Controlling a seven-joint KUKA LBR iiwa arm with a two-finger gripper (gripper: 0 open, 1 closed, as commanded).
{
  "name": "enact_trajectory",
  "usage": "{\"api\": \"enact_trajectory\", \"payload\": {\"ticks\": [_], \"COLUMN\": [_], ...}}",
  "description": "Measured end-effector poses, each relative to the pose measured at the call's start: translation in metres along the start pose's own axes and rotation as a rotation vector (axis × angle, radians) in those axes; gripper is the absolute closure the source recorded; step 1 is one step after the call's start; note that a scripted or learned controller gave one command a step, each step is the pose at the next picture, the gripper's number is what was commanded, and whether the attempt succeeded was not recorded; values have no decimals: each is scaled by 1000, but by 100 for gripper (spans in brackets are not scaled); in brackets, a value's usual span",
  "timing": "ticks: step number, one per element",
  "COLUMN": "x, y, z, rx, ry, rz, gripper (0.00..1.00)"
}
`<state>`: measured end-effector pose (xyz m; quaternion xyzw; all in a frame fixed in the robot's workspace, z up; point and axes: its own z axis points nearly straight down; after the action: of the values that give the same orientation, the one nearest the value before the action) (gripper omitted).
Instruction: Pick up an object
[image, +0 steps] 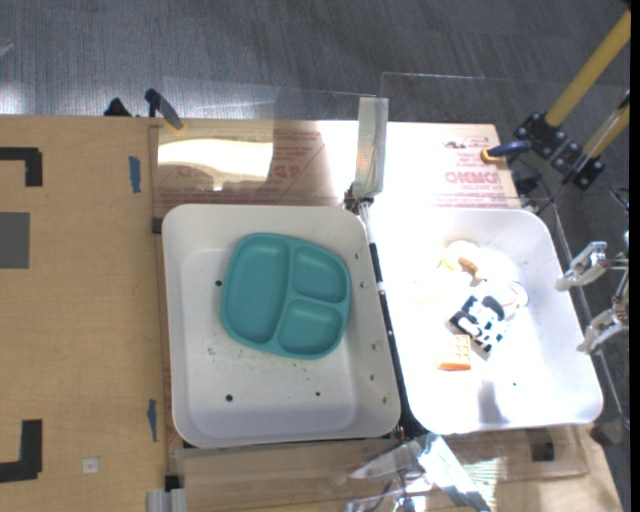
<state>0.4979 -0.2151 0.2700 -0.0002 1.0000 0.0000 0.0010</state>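
We saw a teal plastic divided plate (285, 295) lying flat in the left shallow white bin (190, 390). In the overexposed right shallow white bin (560, 400) lay a black-and-white patterned object (480, 322), just beside a small orange-and-tan piece (456, 354) and pale items (464, 262). The gripper's state we could not tell.

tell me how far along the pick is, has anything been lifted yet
Nothing looks done yet. The teal divided plate lies flat in the left bin, and the small objects, among them a black-and-white item and an orange piece, rest on the floor of the right bin. Nothing is in hand. Left to do: the whole job, reaching in, grasping an object and lifting it.
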Motion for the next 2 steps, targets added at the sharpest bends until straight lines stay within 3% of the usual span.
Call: {"api": "enact_trajectory", "payload": {"ticks": [1, 2], "x": [-71, -40], "y": [37, 117], "z": [58, 11], "rx": [-2, -2], "ry": [1, -6], "rz": [54, 81], "gripper": [0, 0]}}
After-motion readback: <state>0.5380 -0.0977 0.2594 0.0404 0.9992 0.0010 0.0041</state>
